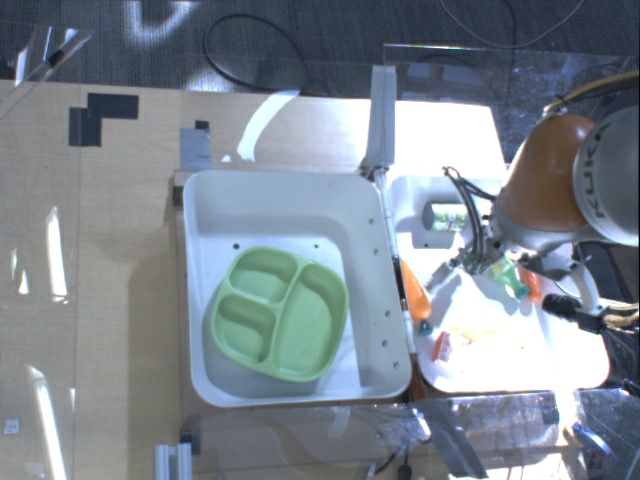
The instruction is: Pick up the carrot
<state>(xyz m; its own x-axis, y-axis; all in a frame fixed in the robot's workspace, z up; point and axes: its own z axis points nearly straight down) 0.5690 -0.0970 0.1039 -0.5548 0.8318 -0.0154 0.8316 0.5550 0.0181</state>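
Lying apart: 1 carrot [413,293], 1 green plate [279,314]; gripper [478,260] state perhaps hidden.

Matt green plastic tray [278,315], smooth white bin [262,208], pale wood bench [90,268]

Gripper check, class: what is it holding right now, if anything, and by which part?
Cannot be told: glare hides the gripper. The carrot lies apart, by the bin's left wall.

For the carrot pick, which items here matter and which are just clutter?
Matter:
carrot, by the right bin's left wall
hand, over the right bin

Clutter:
green divided plate in the left bin
can
small red item
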